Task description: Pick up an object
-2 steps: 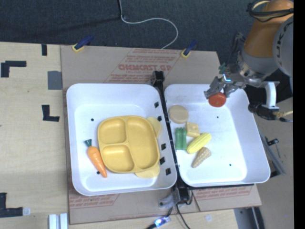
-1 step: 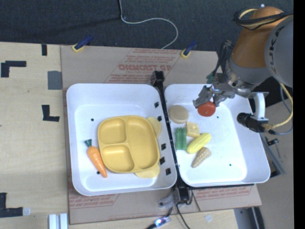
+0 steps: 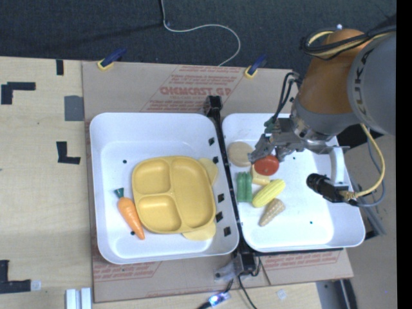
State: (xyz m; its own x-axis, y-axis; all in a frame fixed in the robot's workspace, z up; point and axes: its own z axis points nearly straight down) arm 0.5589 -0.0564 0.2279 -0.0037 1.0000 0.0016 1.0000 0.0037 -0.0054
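Observation:
The right bin (image 3: 322, 230) holds several toy foods. A red tomato (image 3: 266, 167) lies near its middle, with a beige round piece (image 3: 239, 153) to its left. Below them are a green piece (image 3: 243, 187), a yellow corn cob (image 3: 268, 193) and a tan cone (image 3: 271, 212). My gripper (image 3: 273, 145) hangs low over the bin, just above and touching the upper edge of the red tomato as seen from here. The wrist hides the gripper's tips.
The left bin (image 3: 103, 140) holds a yellow divided plate (image 3: 172, 194) and an orange carrot (image 3: 131, 215) beside it. A black divider (image 3: 222, 153) runs between the bins. A black cable fitting (image 3: 325, 187) on the arm hangs over the right bin's right side.

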